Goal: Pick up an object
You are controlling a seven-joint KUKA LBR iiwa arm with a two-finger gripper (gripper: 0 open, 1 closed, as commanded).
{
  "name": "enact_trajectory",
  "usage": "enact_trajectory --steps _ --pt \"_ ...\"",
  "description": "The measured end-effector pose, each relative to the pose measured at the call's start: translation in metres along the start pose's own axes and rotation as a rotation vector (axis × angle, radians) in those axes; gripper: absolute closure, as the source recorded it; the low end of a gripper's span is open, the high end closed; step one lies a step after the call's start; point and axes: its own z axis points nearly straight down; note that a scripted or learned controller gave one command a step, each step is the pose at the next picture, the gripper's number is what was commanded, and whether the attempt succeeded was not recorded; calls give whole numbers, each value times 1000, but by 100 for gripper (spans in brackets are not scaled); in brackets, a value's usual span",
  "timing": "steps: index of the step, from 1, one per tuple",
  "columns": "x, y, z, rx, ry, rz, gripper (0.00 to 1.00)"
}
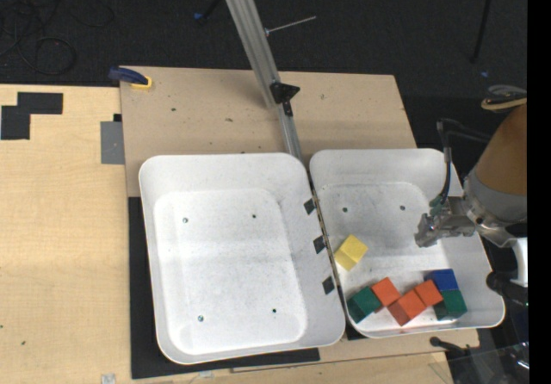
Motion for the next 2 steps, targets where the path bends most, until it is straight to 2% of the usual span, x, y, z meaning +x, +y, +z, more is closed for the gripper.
enact_trajectory --steps 1,2 --pt "1 -2 -63 -7 -2 -10 100" --pt "1 -2 -56 0 -1 -10 100"
